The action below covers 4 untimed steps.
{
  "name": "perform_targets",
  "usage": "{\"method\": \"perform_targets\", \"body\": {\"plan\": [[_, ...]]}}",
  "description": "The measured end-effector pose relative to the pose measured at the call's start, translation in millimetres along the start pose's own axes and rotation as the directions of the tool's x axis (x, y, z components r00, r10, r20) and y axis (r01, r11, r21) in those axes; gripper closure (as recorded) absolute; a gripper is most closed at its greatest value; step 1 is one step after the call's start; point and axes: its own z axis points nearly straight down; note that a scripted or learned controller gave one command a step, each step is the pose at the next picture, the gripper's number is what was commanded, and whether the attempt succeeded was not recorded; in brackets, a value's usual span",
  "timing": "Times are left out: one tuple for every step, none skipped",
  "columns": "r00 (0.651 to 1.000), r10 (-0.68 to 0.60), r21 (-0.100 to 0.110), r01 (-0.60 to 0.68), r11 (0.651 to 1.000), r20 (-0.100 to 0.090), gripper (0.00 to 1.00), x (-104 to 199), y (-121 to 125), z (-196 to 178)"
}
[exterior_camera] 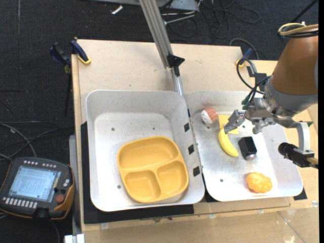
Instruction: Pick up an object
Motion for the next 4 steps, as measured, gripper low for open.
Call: {"method": "perform_targets", "body": {"plan": [[1.0, 0.001, 0.0, -0.001, 1.0, 0.0, 0.0, 0, 0, 0], [1.0, 0.002, 0.006, -0.002, 1.0, -0.001, 0.0, 1, 1, 64], [1.0, 0.002, 0.005, -0.002, 1.0, 0.0, 0.0, -1, 4, 109], [1.0, 0.002, -0.002, -0.002, 1.0, 0.001, 0.0, -1, 5, 152]]}}
